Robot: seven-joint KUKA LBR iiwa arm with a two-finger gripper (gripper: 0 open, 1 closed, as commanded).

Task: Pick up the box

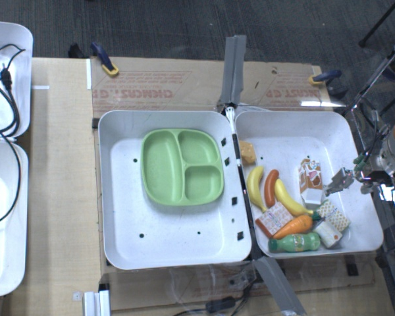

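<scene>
Box beside fingers, right bin

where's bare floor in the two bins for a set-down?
Left bin: bare strip in front of the green plate, plus its left margin. Right bin: bare back half, behind the carton and beside the bread roll. Crowded: front, around bananas, carrot, bottle.

Two white bins are counted. One green divided plate is seen. Two bananas, one sausage, one carrot, one green bottle and one carton box are counted.
</scene>
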